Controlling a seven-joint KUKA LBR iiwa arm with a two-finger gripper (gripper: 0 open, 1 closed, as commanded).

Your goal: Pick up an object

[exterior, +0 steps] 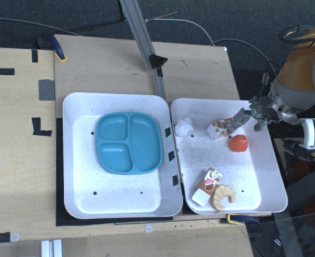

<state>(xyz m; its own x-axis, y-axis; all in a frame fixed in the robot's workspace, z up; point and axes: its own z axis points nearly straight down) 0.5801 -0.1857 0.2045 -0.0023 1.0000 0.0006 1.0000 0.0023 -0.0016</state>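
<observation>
In the right bin (264,159) lie a red tomato (238,143), a small white and brown packet (219,128), a white crumpled lump (184,126), a red and white carton (208,184) and a croissant (223,194). My gripper (247,124) hangs over the bin's upper right part, just above the tomato and right of the small packet. Its fingers are spread open, one grey finger (241,117) reaching toward the packet, with nothing between them.
The left bin (80,159) holds a blue divided plate (129,142). A grey metal pole (141,31) slants in from the top to the bins' shared edge. The arm's orange band (299,71) sits at the right edge.
</observation>
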